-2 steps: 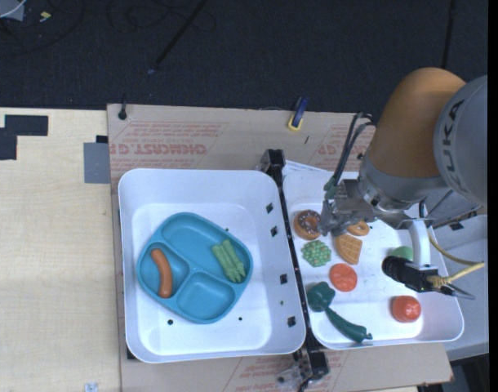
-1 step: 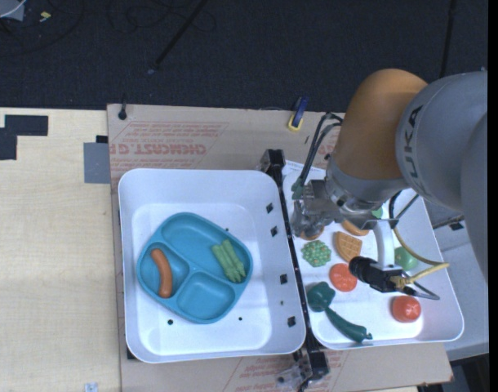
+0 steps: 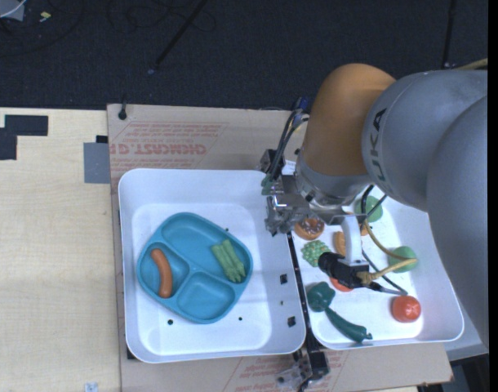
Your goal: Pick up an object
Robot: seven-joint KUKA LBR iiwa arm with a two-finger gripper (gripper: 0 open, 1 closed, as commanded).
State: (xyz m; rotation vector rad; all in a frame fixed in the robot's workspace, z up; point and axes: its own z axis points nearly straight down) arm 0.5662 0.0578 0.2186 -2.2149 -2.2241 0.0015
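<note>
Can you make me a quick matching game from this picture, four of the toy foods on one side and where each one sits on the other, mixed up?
Things:
1. sausage
2. green beans
3. tomato
4. broccoli

Places:
A. right bin, near its front right corner
B. left compartment of the blue plate
C. right bin, close to the wall between the two bins
D. right compartment of the blue plate

Pairs: 1-B, 2-D, 3-A, 4-C
</note>
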